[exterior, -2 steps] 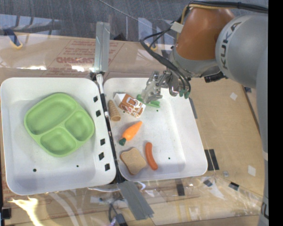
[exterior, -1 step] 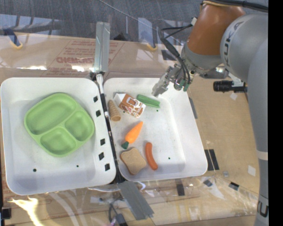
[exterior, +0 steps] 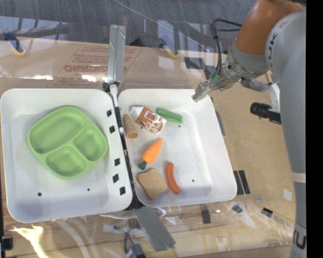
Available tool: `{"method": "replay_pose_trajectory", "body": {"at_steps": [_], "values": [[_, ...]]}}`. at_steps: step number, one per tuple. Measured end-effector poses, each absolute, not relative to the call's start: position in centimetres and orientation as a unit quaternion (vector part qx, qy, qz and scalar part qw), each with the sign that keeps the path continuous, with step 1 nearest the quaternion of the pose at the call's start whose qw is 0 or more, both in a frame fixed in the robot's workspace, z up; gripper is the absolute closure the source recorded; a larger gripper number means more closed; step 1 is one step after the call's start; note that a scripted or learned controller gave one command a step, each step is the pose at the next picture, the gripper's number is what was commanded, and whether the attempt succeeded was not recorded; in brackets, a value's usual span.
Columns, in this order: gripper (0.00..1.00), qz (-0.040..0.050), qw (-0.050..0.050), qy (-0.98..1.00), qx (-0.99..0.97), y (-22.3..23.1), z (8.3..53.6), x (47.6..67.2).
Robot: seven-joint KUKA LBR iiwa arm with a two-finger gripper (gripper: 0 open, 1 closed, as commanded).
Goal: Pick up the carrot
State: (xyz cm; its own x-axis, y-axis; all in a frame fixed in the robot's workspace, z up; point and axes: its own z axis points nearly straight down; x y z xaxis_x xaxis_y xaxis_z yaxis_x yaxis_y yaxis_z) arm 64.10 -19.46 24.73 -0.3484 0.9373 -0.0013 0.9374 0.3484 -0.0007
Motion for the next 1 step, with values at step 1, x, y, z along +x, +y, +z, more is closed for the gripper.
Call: {"method": "replay_pose_trajectory", "body": {"at_steps": [1], "values": [[1.0, -0.0003, 0.001, 0.741, 0.672, -20.99, 26.39, 65.39]]}}
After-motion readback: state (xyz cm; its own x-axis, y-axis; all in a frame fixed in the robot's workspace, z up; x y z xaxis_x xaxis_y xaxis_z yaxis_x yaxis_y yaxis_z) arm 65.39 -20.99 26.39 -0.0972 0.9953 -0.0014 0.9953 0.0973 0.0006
